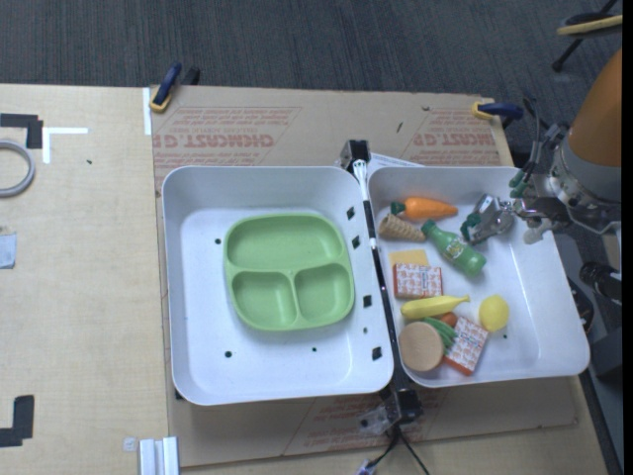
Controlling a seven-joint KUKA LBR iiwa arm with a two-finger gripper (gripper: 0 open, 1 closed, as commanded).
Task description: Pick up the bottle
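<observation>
A small green bottle (pixel 454 246) lies on its side in the right bin (pixel 539 305), neck pointing up-left, in the bin's upper middle. My gripper (pixel 485 220) hangs just to the bottle's upper right, close above its base end. Its metal fingers look slightly apart with nothing between them. The arm reaches in from the right edge, with the orange band at the top right.
Around the bottle lie a carrot (pixel 429 207), a cone-shaped piece (pixel 402 229), a red-white box (pixel 417 280), a banana (pixel 433 306), a lemon (pixel 494 313), a burger (pixel 422 345) and a snack packet (pixel 467 344). The left bin (pixel 193 265) holds a green divided plate (pixel 290 271).
</observation>
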